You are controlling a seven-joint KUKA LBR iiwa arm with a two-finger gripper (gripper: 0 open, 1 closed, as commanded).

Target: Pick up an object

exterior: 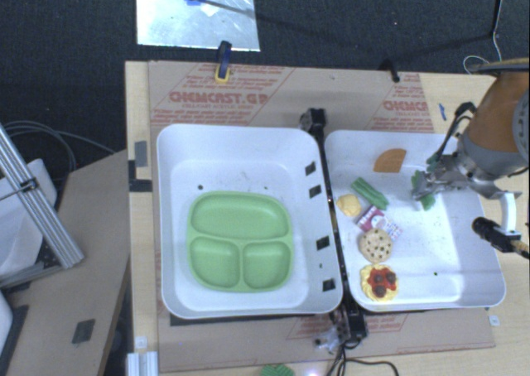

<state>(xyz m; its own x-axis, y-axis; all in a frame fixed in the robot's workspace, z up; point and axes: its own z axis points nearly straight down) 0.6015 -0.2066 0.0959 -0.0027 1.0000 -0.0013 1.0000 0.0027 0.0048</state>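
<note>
Green object (426,198) mostly hidden under end effector (428,186), identity unclear

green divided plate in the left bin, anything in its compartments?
Empty. The green plate lies flat in the left bin, and all three compartments show bare green.

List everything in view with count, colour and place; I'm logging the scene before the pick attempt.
Shallow white plastic bins: two, side by side on the bench.
Three-compartment plate: one, light green, left bin.
Wedge-shaped piece: one, orange, right bin, top.
Stick-shaped toy: one, green, right bin.
Small lump: one, yellow, beside the stick.
Chip cookie: one, tan, right bin.
Round pizza-like toy: one, yellow and red, right bin's near edge.
Gripper: one, grey, over right bin, by a small green item.
</note>
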